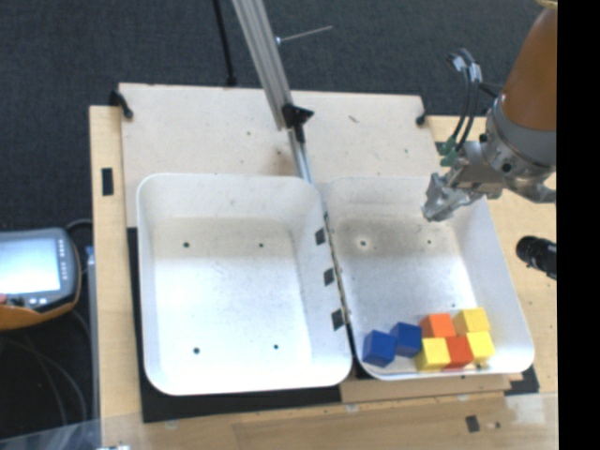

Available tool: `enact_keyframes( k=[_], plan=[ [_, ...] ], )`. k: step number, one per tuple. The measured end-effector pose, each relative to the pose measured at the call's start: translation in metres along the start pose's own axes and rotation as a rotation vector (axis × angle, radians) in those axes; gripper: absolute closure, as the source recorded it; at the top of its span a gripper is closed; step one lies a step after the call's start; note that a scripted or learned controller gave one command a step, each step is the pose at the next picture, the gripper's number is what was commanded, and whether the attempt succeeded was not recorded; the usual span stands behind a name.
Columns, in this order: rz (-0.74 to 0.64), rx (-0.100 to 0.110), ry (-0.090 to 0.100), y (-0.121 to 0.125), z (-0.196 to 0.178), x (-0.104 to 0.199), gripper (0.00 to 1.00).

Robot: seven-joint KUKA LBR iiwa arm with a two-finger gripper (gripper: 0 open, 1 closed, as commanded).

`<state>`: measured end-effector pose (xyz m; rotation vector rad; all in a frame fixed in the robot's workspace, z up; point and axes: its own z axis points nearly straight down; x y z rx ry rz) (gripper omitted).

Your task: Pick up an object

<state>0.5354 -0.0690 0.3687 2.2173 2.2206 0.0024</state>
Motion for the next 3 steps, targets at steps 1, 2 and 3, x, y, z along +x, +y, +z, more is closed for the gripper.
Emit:
enact_keyframes(
  k=[1,2,3],
  plan=[
    [0.003,0.010,0.000,0.052,0.160,0.008,1.00],
    [0.007,-0.002,-0.004,0.060,0.114,-0.081,1.00],
    [0.000,0.004,-0.003,0.117,0.182,-0.099,1.00]
  ],
)
